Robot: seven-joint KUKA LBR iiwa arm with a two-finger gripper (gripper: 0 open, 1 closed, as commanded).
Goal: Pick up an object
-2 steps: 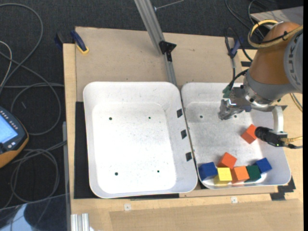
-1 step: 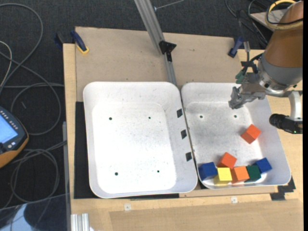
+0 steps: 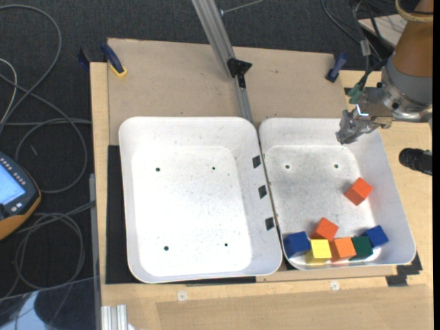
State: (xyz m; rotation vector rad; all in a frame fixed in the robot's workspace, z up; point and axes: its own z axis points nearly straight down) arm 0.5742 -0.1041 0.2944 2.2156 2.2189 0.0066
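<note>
You have two shallow white bins side by side on the tabletop (image 3: pixel 179 67). The left bin (image 3: pixel 141 143) takes up the middle of the frame, its floor showing just four small dark dots and a fine speckling. The right bin (image 3: pixel 392 184) holds all the blocks. One orange block (image 3: pixel 357 191) lies alone at the bin's right middle, well apart from the rest. Along the bin's near wall, at the lower right of the frame, you will find a cluster: a blue block (image 3: pixel 296 243) at the left, then a yellow block (image 3: pixel 320 249), an orange block (image 3: pixel 342 247), a green block (image 3: pixel 361 246) and a second blue block (image 3: pixel 376 236) at the right, with one more orange block (image 3: pixel 326 227) just behind the yellow one (several of these touch).

The gripper (image 3: pixel 347 130) hangs over the upper right corner of the right bin, near its far rim, with nothing between its fingers; I cannot tell whether they stand apart or together.
</note>
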